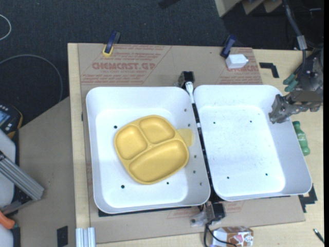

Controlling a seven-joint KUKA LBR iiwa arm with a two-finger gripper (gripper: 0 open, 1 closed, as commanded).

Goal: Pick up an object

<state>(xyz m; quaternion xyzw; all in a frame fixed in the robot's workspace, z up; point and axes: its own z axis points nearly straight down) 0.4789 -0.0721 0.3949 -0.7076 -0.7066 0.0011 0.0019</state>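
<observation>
Left of the black divider (198, 133) between the two bins: yellow divided plate (151, 149), three compartments, lying flat in the left bin (97, 153), turned a little askew, well apart from the gripper. Right of the divider: right bin (241, 153), with the gripper (280, 111) hanging over its far right rim, beside a green object (301, 138) just outside that rim. State of the jaws: cannot tell, too dark and small against the wrist. Nothing seen held between them.

Step in hand, by judgement: approach not yet begun, pick still wholly to do. Only evident candidate: the plate left of the divider.

Next move, by judgement: travel across the divider toward the plate, then descent over a raised edge or one of the ridges between compartments, since a flat shallow plate offers little else to pinch. Likely trouble: slipping off the smooth rim, or pushing the plate against the bin wall nearest the divider
</observation>
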